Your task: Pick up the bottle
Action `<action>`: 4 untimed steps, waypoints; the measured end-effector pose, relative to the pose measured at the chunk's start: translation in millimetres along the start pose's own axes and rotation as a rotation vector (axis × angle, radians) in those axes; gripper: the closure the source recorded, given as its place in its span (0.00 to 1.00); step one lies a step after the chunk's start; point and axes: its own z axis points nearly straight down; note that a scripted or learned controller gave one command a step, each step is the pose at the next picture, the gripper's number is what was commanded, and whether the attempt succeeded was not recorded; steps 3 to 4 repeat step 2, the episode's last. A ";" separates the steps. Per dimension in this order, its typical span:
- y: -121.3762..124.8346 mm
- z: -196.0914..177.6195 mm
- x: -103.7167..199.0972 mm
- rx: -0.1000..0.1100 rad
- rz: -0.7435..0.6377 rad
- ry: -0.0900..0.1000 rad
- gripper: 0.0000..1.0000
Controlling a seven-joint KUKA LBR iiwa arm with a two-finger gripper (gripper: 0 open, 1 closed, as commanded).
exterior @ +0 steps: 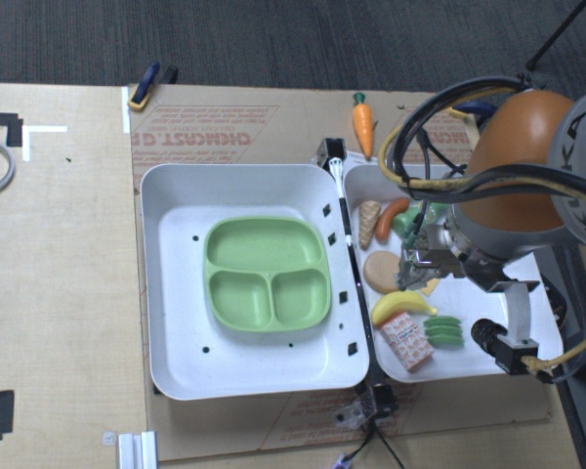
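Note:
My gripper (416,260) hangs low inside the right bin (469,364), under the grey wrist and its orange band. It is just right of a round tan cookie (380,272) and above a banana (401,306). A green object (404,225), possibly the bottle, lies just behind the gripper and is partly hidden by the arm and cables. I see nothing clearly held.
The right bin also holds a bread stick (369,223), a red sausage (394,209), a red carton (407,341) and a green pea pod (444,332). A green divided plate (268,274) lies in the left bin (171,291). A carrot (361,125) lies on the bench behind the bins.

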 end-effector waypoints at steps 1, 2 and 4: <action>-3.5 21.2 92.3 0.001 0.039 0.000 1.00; -5.4 -2.4 150.9 0.000 -0.132 -0.001 1.00; -5.4 -2.4 150.9 0.000 -0.132 -0.001 1.00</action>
